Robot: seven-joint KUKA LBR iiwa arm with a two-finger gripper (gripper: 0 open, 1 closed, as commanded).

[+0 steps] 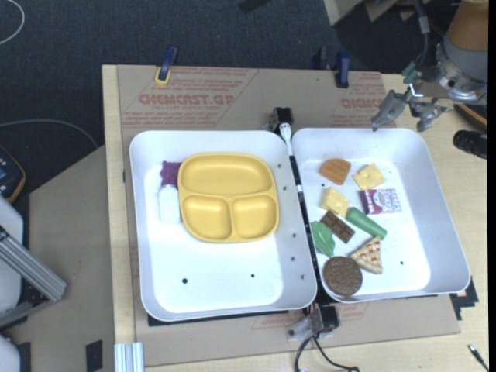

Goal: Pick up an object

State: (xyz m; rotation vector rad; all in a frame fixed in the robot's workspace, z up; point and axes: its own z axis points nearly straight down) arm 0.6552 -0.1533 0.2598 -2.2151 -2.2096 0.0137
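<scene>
My gripper (406,115) hangs above the far edge of the right bin (434,177), its two fingers spread open with nothing between them. Below it in that bin lie several toy foods: a brown toast piece (335,170), a yellow cheese piece (369,177), a purple packet (382,201), a yellow wedge (335,202), a green pickle (366,223), a chocolate bar (337,226), a green leaf (323,239), a pizza slice (370,256) and a round brown cookie (342,276).
The left bin (209,285) holds a yellow divided tray (229,195), with a purple item (170,172) and a white bottle (168,204) at its left side. Clamps (163,69) grip the cardboard base at the far edge.
</scene>
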